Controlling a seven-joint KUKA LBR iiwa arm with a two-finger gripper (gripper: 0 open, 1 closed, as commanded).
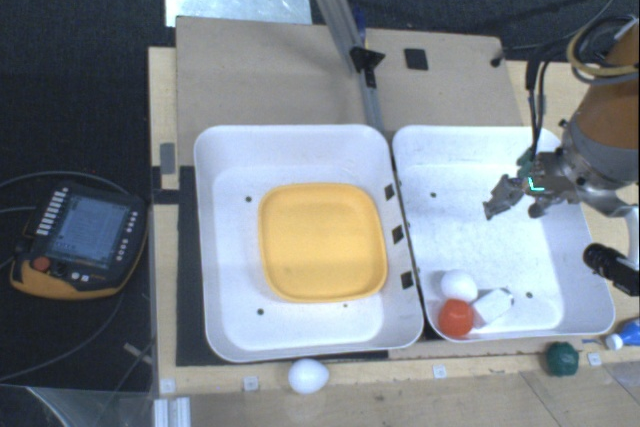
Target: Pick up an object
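White egg lies outside the bins; hand hovers over right bin.

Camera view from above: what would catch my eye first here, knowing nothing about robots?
Probably the yellow plate, lying flat in the middle of the left bin. Next, the gripper hanging over the right bin, with nothing between its fingers. Below it, in that bin's near corner, a red ball sits huddled with a white ball and a white block.

No text or labels can be read.
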